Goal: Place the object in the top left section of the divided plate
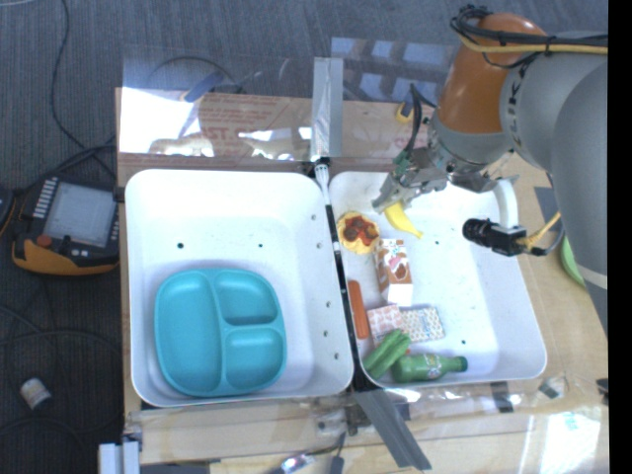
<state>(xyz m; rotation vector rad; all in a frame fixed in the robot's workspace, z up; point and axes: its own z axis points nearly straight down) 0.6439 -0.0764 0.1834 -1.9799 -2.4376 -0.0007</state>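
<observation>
— Camera view puts our pincer over the right bin's far corner, right on the banana; grip state we cannot tell.
— We see the blue plate down-left in the other bin, its top left section bare.

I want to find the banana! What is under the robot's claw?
A yellow banana pokes out from under the claw, in the right bin. Its upper end is covered by the claw, so I cannot tell whether the claw is gripping it.
</observation>
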